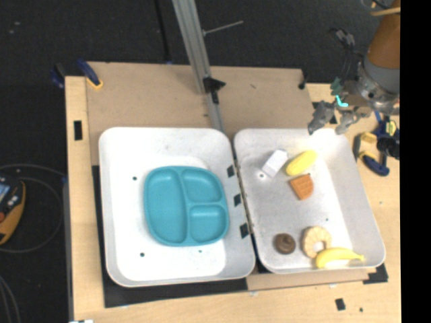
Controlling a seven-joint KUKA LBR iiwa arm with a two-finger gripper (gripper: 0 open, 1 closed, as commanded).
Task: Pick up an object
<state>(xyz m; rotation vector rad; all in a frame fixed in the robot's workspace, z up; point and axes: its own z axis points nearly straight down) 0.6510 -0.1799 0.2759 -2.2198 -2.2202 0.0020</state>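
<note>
Tan bench (pixel 168 96) carried two white bins side by side. Left bin (pixel 121 180) held a teal tray (pixel 185 204). Right bin (pixel 350 200) held a white block (pixel 274 162), lemon (pixel 300 162), orange wedge (pixel 302 186), brown puck (pixel 284 243), pale ring (pixel 315 240) & banana (pixel 339 257). Gripper (pixel 331 121) hung over right bin's far rim, fingers apart, nothing between them, well apart from all items.
</note>
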